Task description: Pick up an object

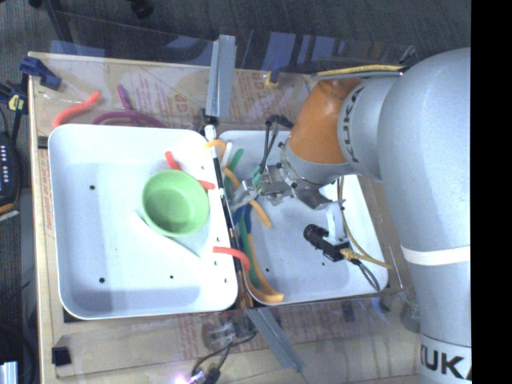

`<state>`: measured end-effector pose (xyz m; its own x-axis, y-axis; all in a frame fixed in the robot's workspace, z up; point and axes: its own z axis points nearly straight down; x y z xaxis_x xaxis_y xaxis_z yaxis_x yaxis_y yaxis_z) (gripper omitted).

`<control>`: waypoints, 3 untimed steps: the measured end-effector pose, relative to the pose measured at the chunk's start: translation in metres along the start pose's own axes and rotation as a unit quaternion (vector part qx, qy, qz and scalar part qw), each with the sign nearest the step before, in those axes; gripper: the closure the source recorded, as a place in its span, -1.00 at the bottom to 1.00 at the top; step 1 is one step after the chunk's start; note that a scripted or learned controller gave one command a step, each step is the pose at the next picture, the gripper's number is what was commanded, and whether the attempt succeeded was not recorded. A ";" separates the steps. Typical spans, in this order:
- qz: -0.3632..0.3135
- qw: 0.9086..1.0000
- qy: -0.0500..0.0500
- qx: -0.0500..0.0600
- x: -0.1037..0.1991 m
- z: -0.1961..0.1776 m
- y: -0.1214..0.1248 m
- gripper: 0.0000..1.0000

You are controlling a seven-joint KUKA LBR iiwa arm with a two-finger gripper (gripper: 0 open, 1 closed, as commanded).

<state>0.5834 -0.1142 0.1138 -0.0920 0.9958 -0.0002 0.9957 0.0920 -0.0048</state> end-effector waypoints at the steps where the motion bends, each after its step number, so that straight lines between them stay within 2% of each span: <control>1: 0.004 1.000 0.001 -0.005 -0.028 0.020 -0.023 -1.00; 2: 0.001 1.000 0.002 -0.003 -0.027 0.009 -0.022 1.00; 3: 0.011 1.000 0.001 -0.002 0.028 -0.079 0.036 1.00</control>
